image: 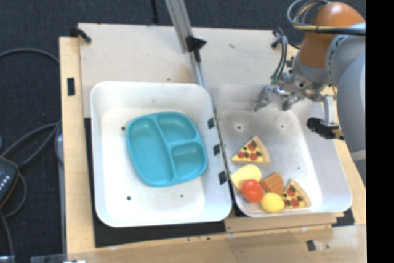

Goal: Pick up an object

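Observation:
In the right bin [320,163] lie two toy pizza slices, one [252,151] near the middle and one [296,194] at the front. Between them sit a pale yellow piece [245,175], a red tomato [251,190], a brown block [273,182] and a yellow lemon [273,202]. My gripper [274,98] hangs over the back of the right bin with its two fingers spread apart, open, nothing between them. It is well behind the nearest pizza slice.
The left bin [111,194] holds a blue divided plate [166,148]. A slanted metal pole [178,9] with a black clamp stands at the back, between the bins. The arm's grey body and orange band [329,24] fill the right side.

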Motion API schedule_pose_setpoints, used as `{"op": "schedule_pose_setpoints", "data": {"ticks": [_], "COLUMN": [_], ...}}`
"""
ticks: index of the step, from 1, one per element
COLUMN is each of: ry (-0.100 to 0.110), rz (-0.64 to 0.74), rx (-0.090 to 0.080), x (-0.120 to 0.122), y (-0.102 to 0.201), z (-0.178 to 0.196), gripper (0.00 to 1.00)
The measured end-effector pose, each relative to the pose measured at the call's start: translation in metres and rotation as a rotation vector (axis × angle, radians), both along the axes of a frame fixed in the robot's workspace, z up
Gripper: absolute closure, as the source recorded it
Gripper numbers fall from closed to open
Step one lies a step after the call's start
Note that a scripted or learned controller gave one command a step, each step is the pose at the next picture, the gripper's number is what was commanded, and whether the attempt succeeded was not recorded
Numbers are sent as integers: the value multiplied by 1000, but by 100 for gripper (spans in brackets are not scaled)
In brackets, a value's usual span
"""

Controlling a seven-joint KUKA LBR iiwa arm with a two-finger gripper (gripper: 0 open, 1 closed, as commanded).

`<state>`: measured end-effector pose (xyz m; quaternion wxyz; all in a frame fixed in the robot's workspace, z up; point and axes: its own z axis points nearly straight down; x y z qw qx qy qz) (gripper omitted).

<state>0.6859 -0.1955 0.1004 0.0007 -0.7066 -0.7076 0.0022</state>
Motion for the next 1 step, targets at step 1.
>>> {"op": "schedule_pose_setpoints", "data": {"ticks": [1], "ry": [-4], "rz": [1], "rx": [-4], "x": [1], "y": [-1], "z": [13], "gripper": [100]}}
